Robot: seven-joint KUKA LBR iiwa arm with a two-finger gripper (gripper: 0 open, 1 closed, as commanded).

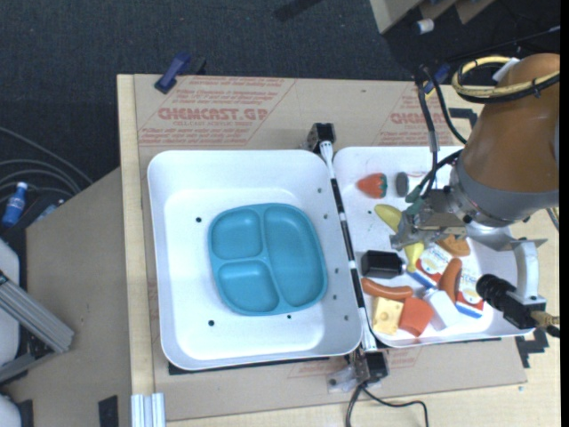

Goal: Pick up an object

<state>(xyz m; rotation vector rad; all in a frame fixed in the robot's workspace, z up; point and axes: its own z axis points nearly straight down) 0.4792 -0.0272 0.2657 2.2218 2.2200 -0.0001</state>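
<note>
My gripper (421, 229) hangs low over the middle of the right bin (356, 163), under the arm's orange wrist band. Just left of it lies a yellow banana (387, 213). A small yellow piece (414, 253) and a white packet (435, 261) sit directly below it. A red strawberry (372, 184) and a small grey piece (402, 183) lie at the bin's far side. A black block (382, 261), a red sausage (386, 286), a cheese wedge (385, 314) and an orange-red block (415, 317) fill the near left part.
The left bin (169, 238) holds a blue divided plate (265, 258). A second sausage (452, 278) and a blue-white item (468, 302) lie near the right bin's front. A black part of the arm (498, 294) hangs over that bin's near right corner.
</note>
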